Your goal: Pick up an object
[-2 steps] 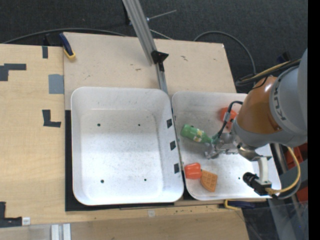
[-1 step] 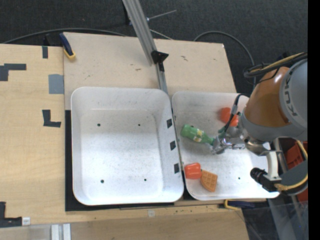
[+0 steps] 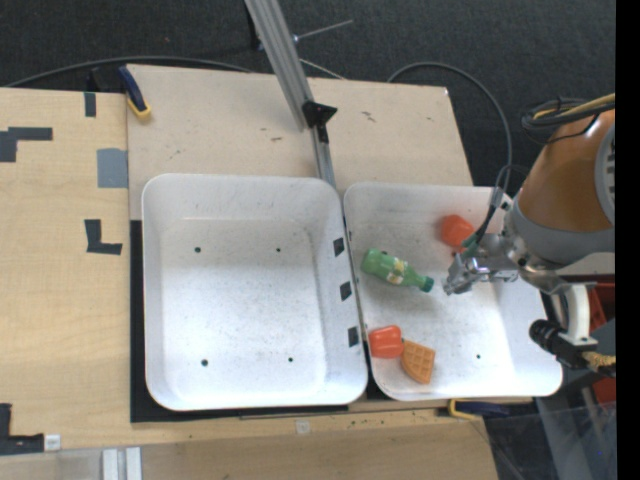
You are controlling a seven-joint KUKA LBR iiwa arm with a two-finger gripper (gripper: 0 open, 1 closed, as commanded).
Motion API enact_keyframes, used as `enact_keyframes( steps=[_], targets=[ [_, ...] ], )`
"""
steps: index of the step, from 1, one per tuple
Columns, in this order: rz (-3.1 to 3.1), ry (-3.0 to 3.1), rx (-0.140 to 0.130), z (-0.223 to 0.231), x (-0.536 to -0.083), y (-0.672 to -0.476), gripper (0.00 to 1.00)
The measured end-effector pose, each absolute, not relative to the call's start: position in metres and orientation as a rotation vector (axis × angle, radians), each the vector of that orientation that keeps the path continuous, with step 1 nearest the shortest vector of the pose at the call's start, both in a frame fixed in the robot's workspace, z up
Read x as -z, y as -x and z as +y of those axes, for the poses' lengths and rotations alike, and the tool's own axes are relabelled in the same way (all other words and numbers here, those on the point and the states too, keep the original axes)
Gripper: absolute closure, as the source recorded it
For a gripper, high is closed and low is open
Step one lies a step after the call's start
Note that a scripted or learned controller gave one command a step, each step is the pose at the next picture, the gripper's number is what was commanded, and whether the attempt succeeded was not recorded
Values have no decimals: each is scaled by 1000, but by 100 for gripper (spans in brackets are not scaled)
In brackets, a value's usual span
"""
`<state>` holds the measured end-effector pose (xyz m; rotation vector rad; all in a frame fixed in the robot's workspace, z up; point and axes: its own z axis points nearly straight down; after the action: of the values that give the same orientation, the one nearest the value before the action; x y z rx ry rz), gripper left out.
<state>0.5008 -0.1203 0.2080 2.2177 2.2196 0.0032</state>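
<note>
Green bottle (image 3: 396, 270), lying on its side in the right bin (image 3: 520, 373), looks like the likeliest thing to be picked: its darker cap end points right, and the tool (image 3: 458, 276) hangs just beside that cap, low over the bin floor. How the tool's two prongs stand I cannot tell; they are small and blurred against the white plastic, and nothing shows pinched in them.

The risks, as I judge them, come from that placing. The tool sits off the end of the bottle rather than over its body, so a close there may catch the narrow cap, or nothing at all. A bottle on its side can roll or spin when nudged, and a push from the right would slide it left toward the wall between the bins. A grip on the cap alone would leave the heavier body hanging, likely to twist free on the lift. The orange-red piece (image 3: 456, 230) lies near, on the far side of the tool, and could be bumped in a sideways correction.

The right bin also holds an orange-red block (image 3: 386, 342) near its left wall and a tan waffle-patterned piece (image 3: 419, 361) just beside it, both at the near side, well apart from the tool. The left bin (image 3: 165, 268) shows only its speckled white floor. Both bins rest on the bench (image 3: 220, 118).
</note>
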Motion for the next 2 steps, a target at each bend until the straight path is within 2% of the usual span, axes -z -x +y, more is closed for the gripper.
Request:
enact_keyframes(
  steps=[1,2],
  targets=[
    [2222,-2218,-2,-120,-243,-502,100],
    [2229,-2217,2,-73,-236,-499,100]
  ],
)
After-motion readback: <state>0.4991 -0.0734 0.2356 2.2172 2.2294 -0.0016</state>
